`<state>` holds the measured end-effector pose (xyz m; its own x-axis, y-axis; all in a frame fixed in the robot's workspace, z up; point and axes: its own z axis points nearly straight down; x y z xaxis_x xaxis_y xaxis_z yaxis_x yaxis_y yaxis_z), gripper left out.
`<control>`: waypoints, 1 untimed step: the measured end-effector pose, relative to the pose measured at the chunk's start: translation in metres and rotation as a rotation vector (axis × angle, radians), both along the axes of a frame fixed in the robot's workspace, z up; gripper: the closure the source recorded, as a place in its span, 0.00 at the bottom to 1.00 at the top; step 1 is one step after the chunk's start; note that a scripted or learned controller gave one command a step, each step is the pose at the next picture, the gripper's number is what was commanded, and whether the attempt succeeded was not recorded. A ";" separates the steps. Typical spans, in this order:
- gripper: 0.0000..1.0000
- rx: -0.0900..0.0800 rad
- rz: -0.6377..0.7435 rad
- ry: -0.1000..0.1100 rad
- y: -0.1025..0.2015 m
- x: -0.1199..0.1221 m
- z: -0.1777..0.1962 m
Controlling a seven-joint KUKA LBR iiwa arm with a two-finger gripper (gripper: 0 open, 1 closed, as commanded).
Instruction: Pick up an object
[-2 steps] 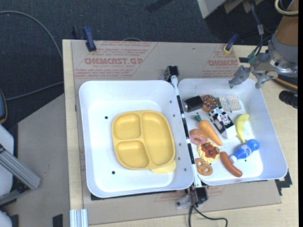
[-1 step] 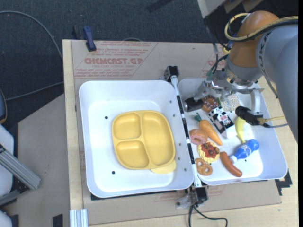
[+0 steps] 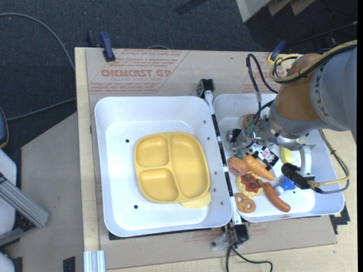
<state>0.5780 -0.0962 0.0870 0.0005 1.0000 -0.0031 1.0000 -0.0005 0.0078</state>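
Note:
The right bin (image 3: 323, 205) holds a heap of toy food. An orange carrot (image 3: 259, 168) lies across its middle, with a red sausage (image 3: 276, 198) and a brown pretzel (image 3: 245, 204) nearer the front. A red-and-yellow flat piece (image 3: 249, 182) lies between them. A small black-and-white item (image 3: 264, 153) and a yellow piece (image 3: 286, 154) lie just under the arm. My gripper (image 3: 251, 139) hangs low over the back-left part of this heap, partly hidden by the wrist and cables. Nothing shows between its tips.
The left bin (image 3: 113, 152) carries a yellow divided plate (image 3: 171, 167) in its middle. The grey-and-orange arm (image 3: 306, 98) covers the right bin's far side. A black cable (image 3: 326, 183) loops over that bin's right edge. A metal divider (image 3: 218, 146) separates the bins.

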 end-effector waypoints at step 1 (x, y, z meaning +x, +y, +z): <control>0.00 0.003 0.000 0.011 -0.012 0.056 -0.002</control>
<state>0.6344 -0.1083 0.0849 0.0002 1.0000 -0.0002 1.0000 -0.0002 -0.0033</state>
